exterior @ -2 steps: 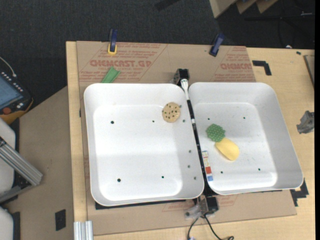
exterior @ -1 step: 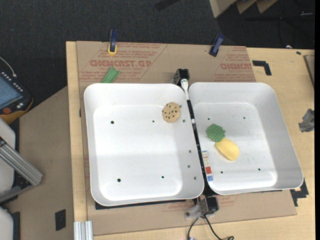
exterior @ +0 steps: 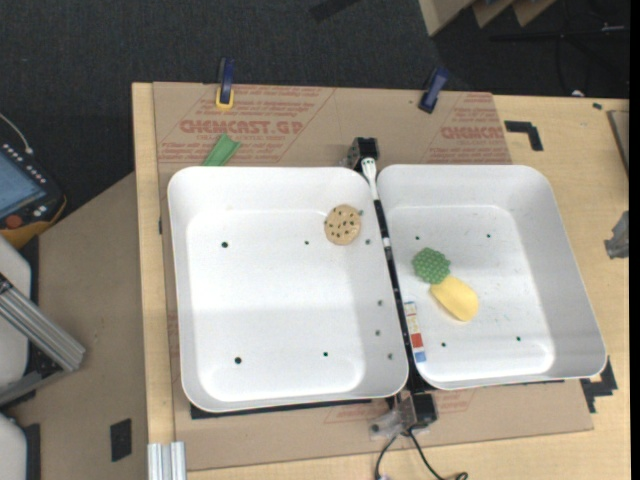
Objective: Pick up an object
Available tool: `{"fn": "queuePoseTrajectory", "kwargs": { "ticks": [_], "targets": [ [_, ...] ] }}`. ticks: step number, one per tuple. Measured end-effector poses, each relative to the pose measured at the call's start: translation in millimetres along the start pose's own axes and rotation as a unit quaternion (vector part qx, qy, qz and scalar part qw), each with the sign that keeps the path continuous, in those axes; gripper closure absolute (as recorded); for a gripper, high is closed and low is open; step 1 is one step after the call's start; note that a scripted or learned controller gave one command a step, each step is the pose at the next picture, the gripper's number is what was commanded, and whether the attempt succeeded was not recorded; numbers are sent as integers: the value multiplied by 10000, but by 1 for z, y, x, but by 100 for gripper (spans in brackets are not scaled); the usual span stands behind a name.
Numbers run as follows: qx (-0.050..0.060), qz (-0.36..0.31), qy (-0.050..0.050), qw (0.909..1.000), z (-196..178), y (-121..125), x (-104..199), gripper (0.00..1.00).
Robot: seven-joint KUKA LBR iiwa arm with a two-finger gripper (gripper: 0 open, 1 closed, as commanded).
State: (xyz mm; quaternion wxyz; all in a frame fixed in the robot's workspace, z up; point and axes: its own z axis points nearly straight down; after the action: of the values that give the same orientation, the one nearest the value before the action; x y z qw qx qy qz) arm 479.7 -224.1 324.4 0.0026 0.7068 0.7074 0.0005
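A round tan cookie [exterior: 342, 225] lay near the left white bin's [exterior: 200, 368] far right corner; a bumpy green piece [exterior: 431, 264] touched a smooth yellow lump [exterior: 455, 298] in the right white bin [exterior: 570, 328], risking a jostled, slipping grasp.

White bins [exterior: 200, 268] — tan speckled cookie [exterior: 342, 225], green ball [exterior: 431, 264], yellow lemon [exterior: 455, 297].

A brown cardboard sheet [exterior: 330, 128] printed with red lettering lies under both bins. Two blue clamps [exterior: 226, 80] [exterior: 434, 88] pin its far edge. A green marker-like item [exterior: 220, 150] rests on the cardboard near the left clamp. Cables [exterior: 400, 448] trail off the near edge. A dark carpet [exterior: 150, 18] lies beyond the bench.
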Motion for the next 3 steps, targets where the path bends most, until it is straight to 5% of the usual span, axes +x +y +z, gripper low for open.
{"fn": "queuePoseTrajectory", "kwargs": {
  "ticks": [1,3],
  "targets": [
    [36,8,20,10000,27,-1,0,100],
    [1,0,1,10000,6,0,0,100]
  ]
}}
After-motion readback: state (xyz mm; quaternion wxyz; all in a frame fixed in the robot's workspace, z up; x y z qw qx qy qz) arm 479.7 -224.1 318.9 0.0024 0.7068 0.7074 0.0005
